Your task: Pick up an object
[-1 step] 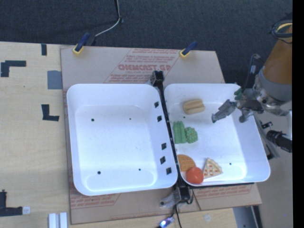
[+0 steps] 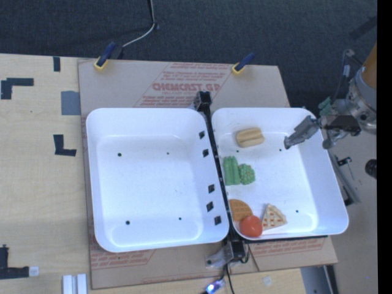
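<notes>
Arm: while reaching in from the right, the grey arm is hanging over the right rim of the right bin (image 2: 318, 225), with its orange band just showing at the frame's right edge.
Claw: the claw (image 2: 312, 136) is pointing left and slightly down, its two dark fingers (image 2: 299, 133) standing spread apart; one is stretching out over the bin's far right corner, the other is sitting shorter and further right, above the rim.
Grip: nothing is lying between the fingers, and the claw is pinching no object.
Bread roll: the tan roll (image 2: 249, 137) is resting in the far part of the right bin, left of the claw and apart from it.
Green toy: a green, leafy-looking piece (image 2: 237, 171) is lying nearer than the roll, close to the divider between the bins.
Near corner: an orange round piece (image 2: 239, 209), a red tomato-like ball (image 2: 250, 226) and a waffle-patterned wedge (image 2: 274, 216) are crowding together at the near left of the right bin; the ball is touching the orange piece, and the wedge is sitting just beside the ball.
Left bin: the left bin (image 2: 98, 164) is sitting side by side with the right one.
Tabletop: both bins are sitting on a cardboard sheet (image 2: 177, 87) on the tabletop, held at its far edge by two yellow-and-blue clamps (image 2: 105, 56).
</notes>
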You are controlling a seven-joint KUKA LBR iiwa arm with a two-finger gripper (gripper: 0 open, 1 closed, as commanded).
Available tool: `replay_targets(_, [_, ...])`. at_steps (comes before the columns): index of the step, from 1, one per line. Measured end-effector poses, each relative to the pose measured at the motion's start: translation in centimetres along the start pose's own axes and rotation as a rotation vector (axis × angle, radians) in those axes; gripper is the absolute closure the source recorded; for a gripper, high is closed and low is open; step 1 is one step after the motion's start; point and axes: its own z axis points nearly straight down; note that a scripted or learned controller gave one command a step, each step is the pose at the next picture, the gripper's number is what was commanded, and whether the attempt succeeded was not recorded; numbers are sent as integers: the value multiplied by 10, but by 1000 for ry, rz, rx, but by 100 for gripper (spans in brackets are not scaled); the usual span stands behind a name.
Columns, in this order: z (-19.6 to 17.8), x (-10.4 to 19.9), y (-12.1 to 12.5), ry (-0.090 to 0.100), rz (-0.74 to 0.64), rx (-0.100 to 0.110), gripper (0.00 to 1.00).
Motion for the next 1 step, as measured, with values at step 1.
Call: replay_targets(1, [-96, 127, -17, 5, -14, -2, 0])
